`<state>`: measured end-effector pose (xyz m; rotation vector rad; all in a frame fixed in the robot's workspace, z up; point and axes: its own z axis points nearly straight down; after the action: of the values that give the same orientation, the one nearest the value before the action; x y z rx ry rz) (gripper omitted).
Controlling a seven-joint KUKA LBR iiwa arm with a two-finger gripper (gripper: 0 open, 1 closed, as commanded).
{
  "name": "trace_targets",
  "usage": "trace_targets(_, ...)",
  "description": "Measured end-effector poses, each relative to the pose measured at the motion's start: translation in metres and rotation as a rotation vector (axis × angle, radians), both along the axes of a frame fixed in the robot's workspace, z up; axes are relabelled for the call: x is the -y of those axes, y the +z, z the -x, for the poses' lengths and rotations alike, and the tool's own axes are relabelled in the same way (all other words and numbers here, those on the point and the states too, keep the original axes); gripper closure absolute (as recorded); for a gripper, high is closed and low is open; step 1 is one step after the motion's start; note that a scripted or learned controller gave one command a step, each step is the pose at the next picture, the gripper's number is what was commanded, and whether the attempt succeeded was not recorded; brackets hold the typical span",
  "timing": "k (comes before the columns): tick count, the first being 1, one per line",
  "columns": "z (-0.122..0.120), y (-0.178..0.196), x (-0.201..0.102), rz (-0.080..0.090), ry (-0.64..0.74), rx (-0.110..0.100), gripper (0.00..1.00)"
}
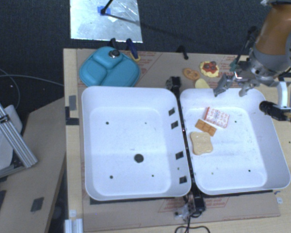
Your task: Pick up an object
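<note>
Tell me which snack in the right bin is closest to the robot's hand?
The red-and-white packet. It lies highest in the right bin, just below the hand; the orange cracker and pale bread slice sit lower down.

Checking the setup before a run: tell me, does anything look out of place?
Yes. Three toy food pieces lie on the bench behind the right bin, outside it, while three others sit inside.
</note>
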<state>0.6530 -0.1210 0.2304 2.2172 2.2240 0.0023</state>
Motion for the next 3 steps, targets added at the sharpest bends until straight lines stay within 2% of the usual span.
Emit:
trace_targets(1, 0.017, -0.102, 0.043, 0.0, -0.006, -0.009, 0.0)
trace_targets(2, -0.018, -0.131, -0.025, 0.001, 0.007, 0.004, 0.0)
trace_targets(3, 0.037, -0.136, -0.001, 0.006, 0.0, 0.03, 0.0)
